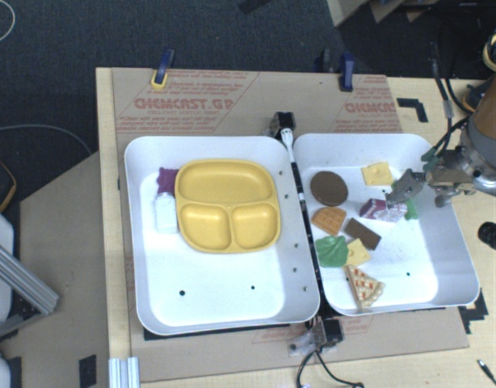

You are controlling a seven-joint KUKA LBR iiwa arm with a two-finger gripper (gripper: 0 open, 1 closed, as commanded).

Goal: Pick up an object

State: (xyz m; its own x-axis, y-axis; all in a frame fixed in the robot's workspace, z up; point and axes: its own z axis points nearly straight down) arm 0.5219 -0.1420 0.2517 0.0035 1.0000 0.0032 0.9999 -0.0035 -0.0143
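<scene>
The right bin holds several toy foods: a round brown cookie, a yellow cheese block, a waffle, a dark brown bar, a green leaf, a pizza slice and a pink-and-white piece. My gripper hangs over the right half of this bin, reaching in from the right. Its fingers stand apart, with nothing seen between them. The left finger is just above and to the right of the pink-and-white piece.
The left bin bears a yellow divided plate; a purple item and a white item lie at the plate's left. A black clamp sits at the bins' far seam. Cables run along the right.
</scene>
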